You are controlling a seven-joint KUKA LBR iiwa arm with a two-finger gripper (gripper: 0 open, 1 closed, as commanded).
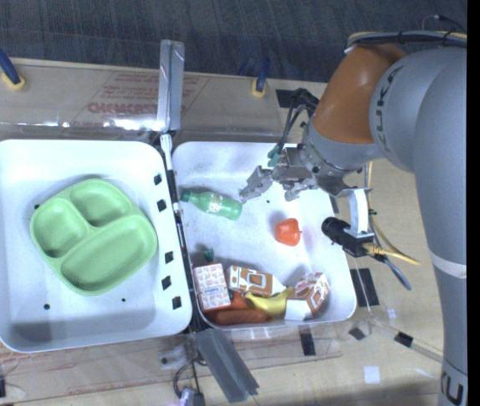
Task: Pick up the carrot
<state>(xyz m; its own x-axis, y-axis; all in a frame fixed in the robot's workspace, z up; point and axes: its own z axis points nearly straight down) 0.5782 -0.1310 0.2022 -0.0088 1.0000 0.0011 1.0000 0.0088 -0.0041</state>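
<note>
two white bins side by side, the arm reaching in from the right over the right-hand one.

the left bin [12, 252] holds one green divided plate [93, 234], its three wells bare. the right bin [223, 155] holds one green bottle [212, 204] lying on its side at upper left, one red-orange round piece [288, 232] near the middle, and a heap along the bottom edge: three small cartons, one banana [267, 301], and the carrot [240, 315], orange, lying at the very bottom beneath the banana. the gripper [278, 184] hangs over the bin's upper middle, fingers spread apart, nothing between them.
</note>
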